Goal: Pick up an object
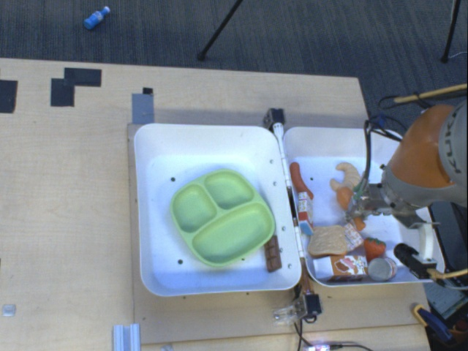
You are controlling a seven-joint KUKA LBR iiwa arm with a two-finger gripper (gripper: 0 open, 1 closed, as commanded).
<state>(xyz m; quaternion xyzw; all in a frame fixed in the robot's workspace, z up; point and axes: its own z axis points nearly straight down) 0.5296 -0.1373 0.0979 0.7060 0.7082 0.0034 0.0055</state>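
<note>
Orange toy (344, 193) lies just beside the hand (360, 209).

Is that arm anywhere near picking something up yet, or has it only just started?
Nothing looks picked up yet. The gripper is low in the right bin, among the crowded items by the tan bread-like piece and the orange piece. I can't see anything between its fingers. Grasping and lifting remain. The green plate sits in the left bin.

Robot lab, plywood bench (66, 196) with two white bins (146, 196), tripod legs (227, 20) on grey carpet (314, 28), loose cables (303, 313)
</note>
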